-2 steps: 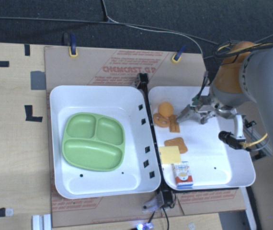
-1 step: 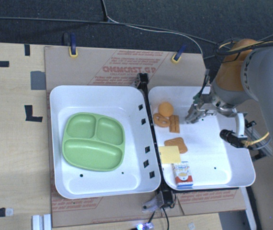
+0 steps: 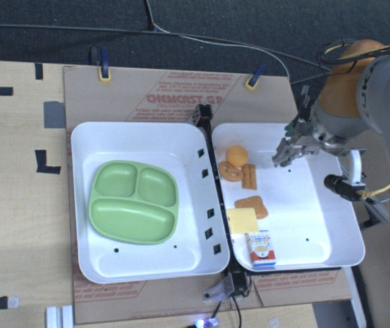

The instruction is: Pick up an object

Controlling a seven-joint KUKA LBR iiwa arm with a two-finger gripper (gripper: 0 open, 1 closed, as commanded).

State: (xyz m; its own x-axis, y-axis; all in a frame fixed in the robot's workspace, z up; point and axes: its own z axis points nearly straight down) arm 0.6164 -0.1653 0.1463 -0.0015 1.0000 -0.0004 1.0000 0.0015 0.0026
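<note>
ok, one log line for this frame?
hand: over right bin, upper area, nothing visibly held | food items: along right bin's left side | green tray: in left bin

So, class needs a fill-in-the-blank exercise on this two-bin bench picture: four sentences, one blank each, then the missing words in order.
1. The green divided plate lies in the ___ bin.
2. The yellow cheese slice lies in the ___ bin.
3. The gripper is above the right bin, holding ___.
4. The small carton lies nearest that bin's ___ edge.

Missing words: left; right; nothing; front
</note>
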